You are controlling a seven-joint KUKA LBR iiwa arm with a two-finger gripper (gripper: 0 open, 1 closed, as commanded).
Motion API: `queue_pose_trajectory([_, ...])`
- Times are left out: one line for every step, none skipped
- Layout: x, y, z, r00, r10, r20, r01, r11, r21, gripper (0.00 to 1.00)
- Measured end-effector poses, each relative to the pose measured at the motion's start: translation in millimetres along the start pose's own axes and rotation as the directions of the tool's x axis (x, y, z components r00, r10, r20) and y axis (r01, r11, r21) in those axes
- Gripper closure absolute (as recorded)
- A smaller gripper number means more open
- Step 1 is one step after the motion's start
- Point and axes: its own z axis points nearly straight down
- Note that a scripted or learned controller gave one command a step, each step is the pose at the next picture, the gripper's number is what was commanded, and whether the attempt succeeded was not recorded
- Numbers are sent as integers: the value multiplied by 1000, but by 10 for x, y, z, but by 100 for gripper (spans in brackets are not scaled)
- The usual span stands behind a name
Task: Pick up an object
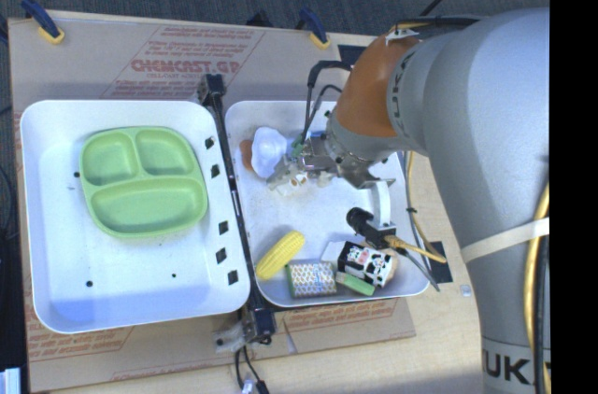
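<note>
Arm: reaching in from the right, wrist low over the right bin (245,224).
Gripper (297,170): down at the bin's upper left; whether it is wide or narrow, I cannot tell.
Nearest object: pale blue-white crumpled thing (268,147), touching or just beside the gripper, an orange item (248,154) at its left.
Other objects: corn cob (280,254), patterned sponge block (311,278), black-and-white carton (366,265) near the bin's front edge.
Left bin (37,196): green divided plate (145,180).
Risk: soft, crumpled target may slip or get shoved against the wall; the orange item could be nudged too.
</note>
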Motion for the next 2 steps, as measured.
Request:
queue_pose_trajectory([5, 0, -102, 1000, -3, -1, 3, 1000, 3, 100])
queue_pose_trajectory([-88, 387, -871, 1000, 0, 1, 0, 1000, -2, 100])
